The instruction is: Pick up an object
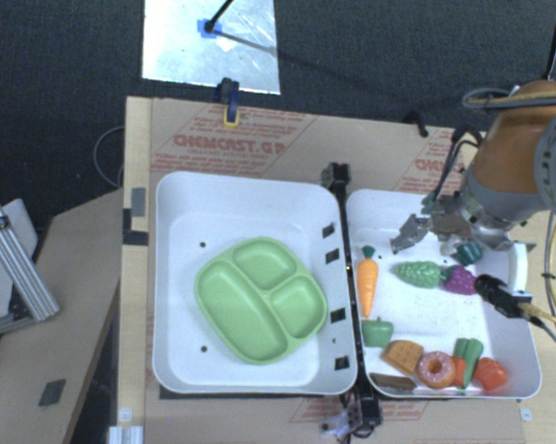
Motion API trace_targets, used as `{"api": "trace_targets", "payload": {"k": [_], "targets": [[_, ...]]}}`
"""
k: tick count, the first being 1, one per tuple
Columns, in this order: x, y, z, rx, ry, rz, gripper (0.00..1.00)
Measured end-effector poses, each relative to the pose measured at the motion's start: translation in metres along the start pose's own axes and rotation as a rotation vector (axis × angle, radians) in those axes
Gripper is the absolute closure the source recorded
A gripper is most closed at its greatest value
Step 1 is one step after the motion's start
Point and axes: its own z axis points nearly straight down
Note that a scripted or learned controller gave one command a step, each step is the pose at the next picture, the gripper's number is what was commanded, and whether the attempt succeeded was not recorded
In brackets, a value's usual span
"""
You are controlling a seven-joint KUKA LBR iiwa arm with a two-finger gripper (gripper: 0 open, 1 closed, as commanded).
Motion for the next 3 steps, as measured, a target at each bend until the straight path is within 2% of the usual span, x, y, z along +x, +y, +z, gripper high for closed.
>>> {"api": "trace_targets", "payload": {"k": [1,2,3], "targets": [[0.0,0.003,-0.008,-0.014,-0.001,-0.002,0.0],[0.0,0.014,0.042,-0.012,-0.001,-0.002,0.0],[0.0,0.015,0.094,-0.011,-0.001,0.0,0.0]]}}
